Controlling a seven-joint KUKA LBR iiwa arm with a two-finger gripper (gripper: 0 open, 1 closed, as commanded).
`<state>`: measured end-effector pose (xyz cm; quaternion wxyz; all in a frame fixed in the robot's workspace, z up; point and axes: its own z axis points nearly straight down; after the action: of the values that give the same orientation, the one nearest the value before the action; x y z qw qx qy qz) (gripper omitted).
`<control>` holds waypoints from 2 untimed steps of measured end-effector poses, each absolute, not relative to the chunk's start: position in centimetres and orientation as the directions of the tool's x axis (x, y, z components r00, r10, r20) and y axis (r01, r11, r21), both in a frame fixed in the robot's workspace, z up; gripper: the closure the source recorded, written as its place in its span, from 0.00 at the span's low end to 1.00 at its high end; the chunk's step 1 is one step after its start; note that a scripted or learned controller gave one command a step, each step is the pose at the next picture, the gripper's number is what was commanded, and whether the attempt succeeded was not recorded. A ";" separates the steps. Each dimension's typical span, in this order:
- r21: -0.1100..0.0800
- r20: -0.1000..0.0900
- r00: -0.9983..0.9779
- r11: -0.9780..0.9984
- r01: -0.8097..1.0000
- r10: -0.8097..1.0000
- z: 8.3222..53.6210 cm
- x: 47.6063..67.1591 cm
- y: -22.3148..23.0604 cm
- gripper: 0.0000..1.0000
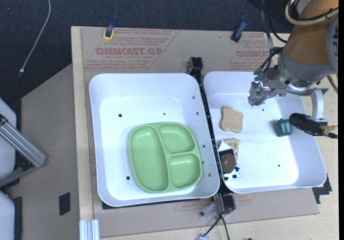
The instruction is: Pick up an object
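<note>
In the right bin [301, 172] a tan slice of toast [231, 119] lies near the left wall. A small teal block [282, 127] rests toward the bin's right side. A dark brown piece [228, 161] sits at the front left corner, with a pale tan piece [232, 144] touching it. My gripper [258, 95] hangs over the back of the right bin, up and to the right of the toast and apart from it. Nothing shows under it or in it.
The left bin [107, 104] holds a green divided plate [164, 155] in its front half. A black divider [207, 121] runs between the bins. Blue clamps [109, 27] [239, 29] sit on the bench's back edge.
</note>
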<state>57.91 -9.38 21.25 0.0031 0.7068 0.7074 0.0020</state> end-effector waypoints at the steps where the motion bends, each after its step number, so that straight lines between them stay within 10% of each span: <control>1: 0.004 0.001 -0.006 0.006 1.000 1.000 22.3 58.6 -4.5 1.00; 2: -0.003 0.002 -0.005 0.005 1.000 1.000 22.1 57.7 0.4 1.00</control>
<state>57.68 0.41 22.08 -0.0017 0.7052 0.7090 -0.0001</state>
